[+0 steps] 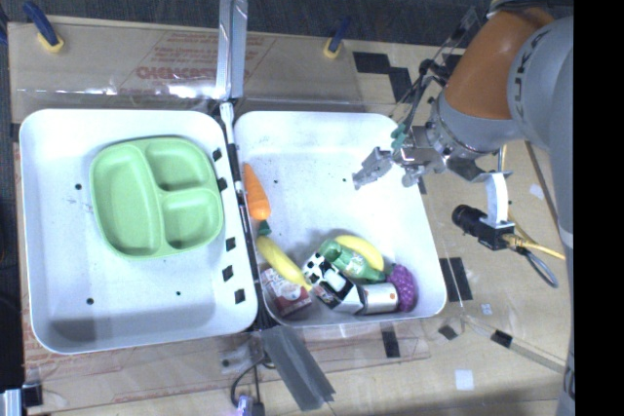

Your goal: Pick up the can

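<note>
Can (378,298) lies on side in right bin (322,136), squeezed by grapes (403,284). Likely light, hard, slippery, rolls; grab across round middle. Hand (371,169) up high, nothing in it; open or closed unclear.

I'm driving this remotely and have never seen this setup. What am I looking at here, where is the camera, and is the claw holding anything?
One camera looks down at a slant on a bench with two white bins. The grey arm with an orange band reaches in from the right; its claw hangs over the right bin, nothing visibly between its tips. The left bin holds a green divided plate. The right bin holds a carrot, bananas, a purple item and the can, lying in the pile at the near edge.
</note>
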You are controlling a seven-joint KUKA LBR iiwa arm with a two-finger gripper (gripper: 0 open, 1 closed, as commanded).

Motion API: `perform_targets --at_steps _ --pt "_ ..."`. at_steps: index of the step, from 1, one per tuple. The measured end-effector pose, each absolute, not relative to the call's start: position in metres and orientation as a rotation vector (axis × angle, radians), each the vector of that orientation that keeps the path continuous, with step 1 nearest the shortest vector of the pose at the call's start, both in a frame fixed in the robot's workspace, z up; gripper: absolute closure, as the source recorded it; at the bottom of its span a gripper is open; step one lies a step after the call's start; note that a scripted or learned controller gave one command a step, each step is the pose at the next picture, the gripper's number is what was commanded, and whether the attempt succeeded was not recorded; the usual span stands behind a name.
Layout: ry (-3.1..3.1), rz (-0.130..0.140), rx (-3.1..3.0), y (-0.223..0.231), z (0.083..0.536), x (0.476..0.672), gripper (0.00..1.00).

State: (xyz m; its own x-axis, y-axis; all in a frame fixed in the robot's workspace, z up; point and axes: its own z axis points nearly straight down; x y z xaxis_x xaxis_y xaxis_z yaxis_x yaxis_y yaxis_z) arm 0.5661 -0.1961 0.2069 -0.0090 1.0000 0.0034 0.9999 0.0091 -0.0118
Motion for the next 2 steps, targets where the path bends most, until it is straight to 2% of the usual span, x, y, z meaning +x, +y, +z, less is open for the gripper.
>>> perform_targets --at_steps 1,2 --pt "-2.054 0.011 -2.367 -0.166 0.254 0.608 0.0" --pt "-2.102 0.013 -2.32 -0.159 0.104 0.588 0.0"
